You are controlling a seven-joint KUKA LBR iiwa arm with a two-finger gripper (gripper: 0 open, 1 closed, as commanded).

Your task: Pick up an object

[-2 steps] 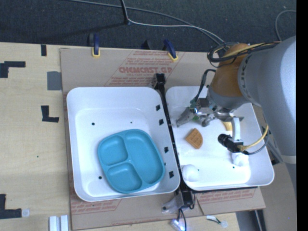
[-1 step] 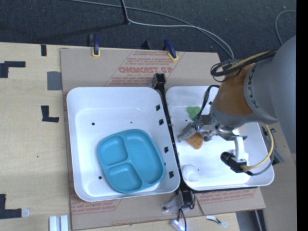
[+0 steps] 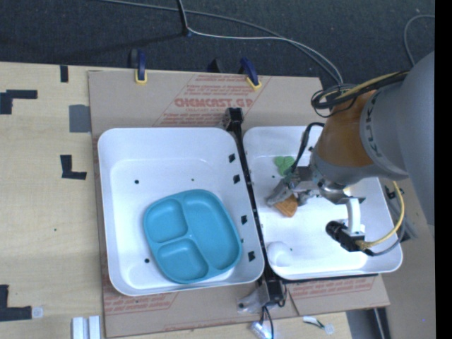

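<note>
Right white bin [image 3: 367,260]: small flat tan wedge-shaped object [image 3: 286,206] at its 9 o'clock side, tool [image 3: 282,193] directly upon it, grip state cannot tell. Step: grasp approach. Next: secure closure, straight lift.

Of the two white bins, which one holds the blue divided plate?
The left bin. The blue divided plate lies in it, near its front; the right bin holds a green object, a tan object, and the gripper.

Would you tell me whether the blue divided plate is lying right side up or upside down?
Right side up: the blue divided plate shows its three hollow compartments facing upward in the left bin.
</note>
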